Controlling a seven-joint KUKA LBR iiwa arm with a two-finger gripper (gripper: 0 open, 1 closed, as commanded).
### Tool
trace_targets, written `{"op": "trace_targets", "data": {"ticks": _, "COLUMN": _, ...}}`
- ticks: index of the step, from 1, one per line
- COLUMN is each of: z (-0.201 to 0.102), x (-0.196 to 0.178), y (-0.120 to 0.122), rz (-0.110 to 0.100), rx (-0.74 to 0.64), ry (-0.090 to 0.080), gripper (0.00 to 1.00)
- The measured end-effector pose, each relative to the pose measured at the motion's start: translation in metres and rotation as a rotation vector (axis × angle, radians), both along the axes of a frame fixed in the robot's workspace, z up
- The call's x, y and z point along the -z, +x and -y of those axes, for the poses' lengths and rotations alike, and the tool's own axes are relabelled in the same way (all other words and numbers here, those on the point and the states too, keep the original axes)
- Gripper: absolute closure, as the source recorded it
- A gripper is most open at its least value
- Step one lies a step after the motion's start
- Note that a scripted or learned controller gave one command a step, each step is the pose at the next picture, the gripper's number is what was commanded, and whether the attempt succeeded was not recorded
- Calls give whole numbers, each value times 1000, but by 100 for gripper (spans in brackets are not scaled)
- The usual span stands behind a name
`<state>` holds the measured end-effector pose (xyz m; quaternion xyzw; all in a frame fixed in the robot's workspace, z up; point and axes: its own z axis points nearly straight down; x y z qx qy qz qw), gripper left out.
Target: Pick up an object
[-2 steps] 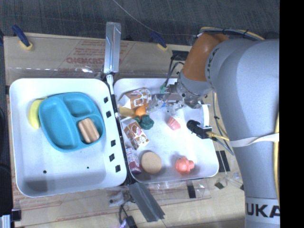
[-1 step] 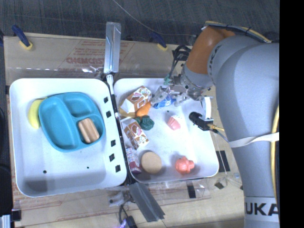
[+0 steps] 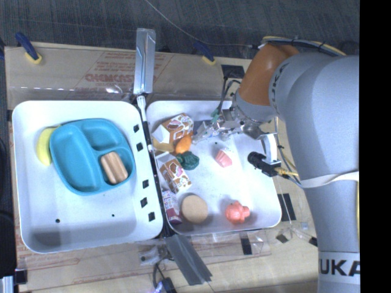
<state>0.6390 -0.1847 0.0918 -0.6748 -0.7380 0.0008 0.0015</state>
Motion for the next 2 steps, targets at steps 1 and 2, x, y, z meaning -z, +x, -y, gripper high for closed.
{"op": "trace_targets", "data": {"ticks": 1, "z": -2, "x": -10, "y": 1, "rz": 0, "rx": -5, "ry": 0, "gripper": 100}}
{"op": "trace_targets", "data": {"ticks": 2, "z": -1, "x": -10, "y": 1, "rz": 0, "rx": -5, "ry": 0, "gripper": 0}}
